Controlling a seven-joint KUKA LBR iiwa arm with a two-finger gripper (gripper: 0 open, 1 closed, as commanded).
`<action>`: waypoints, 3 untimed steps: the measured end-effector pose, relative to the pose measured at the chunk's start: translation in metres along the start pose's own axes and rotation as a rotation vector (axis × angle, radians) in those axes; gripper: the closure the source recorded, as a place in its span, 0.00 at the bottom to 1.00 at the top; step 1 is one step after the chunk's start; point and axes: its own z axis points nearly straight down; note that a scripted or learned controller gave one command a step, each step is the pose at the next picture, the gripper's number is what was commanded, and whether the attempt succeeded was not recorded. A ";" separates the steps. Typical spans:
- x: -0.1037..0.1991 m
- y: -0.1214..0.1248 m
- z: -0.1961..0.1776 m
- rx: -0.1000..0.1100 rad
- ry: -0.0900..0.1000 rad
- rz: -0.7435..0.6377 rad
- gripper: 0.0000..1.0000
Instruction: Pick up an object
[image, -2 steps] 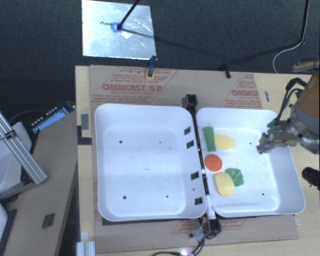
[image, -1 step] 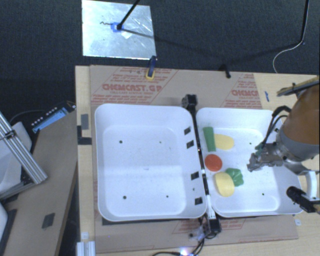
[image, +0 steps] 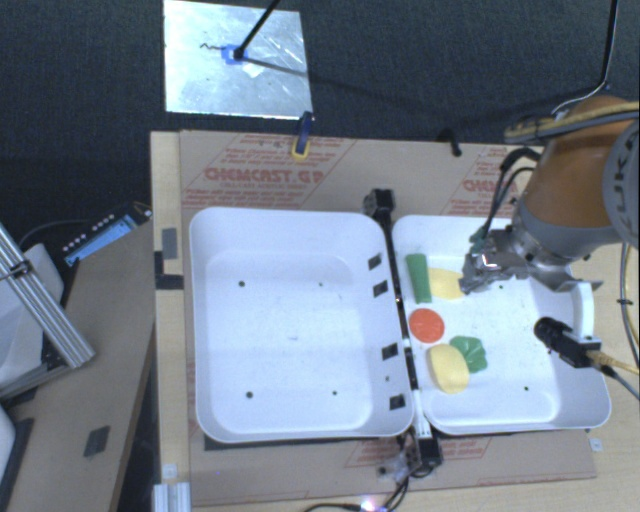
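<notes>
In the right bin (image: 560, 400) lie several small objects: a green rectangular block (image: 417, 277), a pale yellow piece (image: 444, 285) right beside it, a red-orange disc (image: 427, 324), a yellow lump (image: 449, 369) and a green leafy piece (image: 469, 353). My gripper (image: 478, 270) hangs over the upper middle of that bin, just right of the pale yellow piece. The wrist and dark cables hide much of it, and nothing shows between the fingers.
The left bin (image: 290, 320) lies beside the right one, with black clips (image: 390, 290) along the shared edge. Both rest on a cardboard sheet (image: 260, 170). A black fitting (image: 560, 342) juts over the right bin's right rim. A foil square (image: 237, 60) lies at the back.
</notes>
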 end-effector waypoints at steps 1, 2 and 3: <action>-0.045 -0.002 -0.096 -0.005 -0.005 0.013 1.00; -0.103 -0.044 -0.208 -0.007 -0.007 0.017 1.00; -0.048 -0.025 -0.046 0.020 0.004 0.004 1.00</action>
